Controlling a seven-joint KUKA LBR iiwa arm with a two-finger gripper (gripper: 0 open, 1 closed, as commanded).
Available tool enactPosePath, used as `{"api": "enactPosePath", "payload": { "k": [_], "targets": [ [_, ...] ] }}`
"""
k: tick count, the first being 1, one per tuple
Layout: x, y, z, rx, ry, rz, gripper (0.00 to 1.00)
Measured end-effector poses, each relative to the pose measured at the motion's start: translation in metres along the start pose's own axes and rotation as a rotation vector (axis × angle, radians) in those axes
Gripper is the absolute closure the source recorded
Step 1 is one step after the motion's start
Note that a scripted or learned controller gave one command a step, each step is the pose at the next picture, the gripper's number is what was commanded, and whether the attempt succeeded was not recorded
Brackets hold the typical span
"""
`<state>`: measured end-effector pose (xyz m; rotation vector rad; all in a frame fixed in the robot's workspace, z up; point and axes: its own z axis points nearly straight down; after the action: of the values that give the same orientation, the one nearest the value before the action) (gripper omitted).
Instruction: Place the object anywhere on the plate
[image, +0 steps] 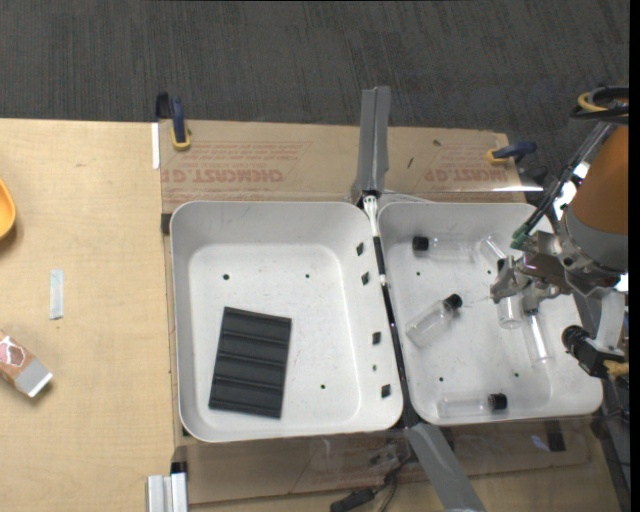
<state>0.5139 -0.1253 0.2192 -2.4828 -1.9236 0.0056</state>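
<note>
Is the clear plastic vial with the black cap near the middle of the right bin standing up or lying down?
Lying down: the clear plastic vial rests lengthwise on the right white bin floor, black cap pointing up-right.

Fixed overhead camera, slanted down, both bins (185, 300) framed

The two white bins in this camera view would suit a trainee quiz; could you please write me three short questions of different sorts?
1. True or false: the dark ribbed plate lies in the left bin.
2. What closes the clear vials, such as the one at mid-bin?
A. black caps
B. red corks
C. nothing
3. Fill in: the gripper is over the ____ bin.

Key:
1. True.
2. A; a black cap also shows on the vial near the front wall.
3. Right.
</note>
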Motion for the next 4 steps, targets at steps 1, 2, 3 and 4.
{"api": "enactPosePath", "payload": {
  "k": [1,2,3,4],
  "targets": [
    [0.066,-0.032,-0.051,0.0,0.0,0.106,1.0],
    [0.131,-0.055,-0.07,-0.001,-0.001,-0.035,1.0],
    [0.197,-0.088,-0.03,0.001,-0.001,0.07,1.0],
    [0.26,-0.105,-0.04,0.0,-0.002,-0.209,1.0]
  ]
}}
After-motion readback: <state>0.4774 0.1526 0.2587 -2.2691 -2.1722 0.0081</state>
